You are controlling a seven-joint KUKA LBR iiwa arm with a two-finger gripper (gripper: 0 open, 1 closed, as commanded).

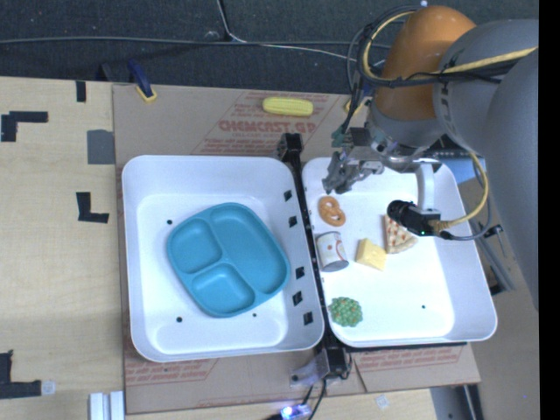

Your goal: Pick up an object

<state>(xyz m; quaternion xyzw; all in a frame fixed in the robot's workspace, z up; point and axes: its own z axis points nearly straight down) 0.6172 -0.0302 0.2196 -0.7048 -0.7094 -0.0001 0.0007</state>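
Overhead, hovers above the right bin (455, 313), end effector (337, 180) just beside the pretzel (331, 210); finger state impossible to tell. Blue tray (227, 258) in left bin (144, 234).

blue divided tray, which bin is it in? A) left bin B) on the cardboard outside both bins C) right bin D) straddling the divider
A: the blue divided tray lies flat inside the left bin, apart from the pretzel, cheese wedge and green piece that sit in the right bin.
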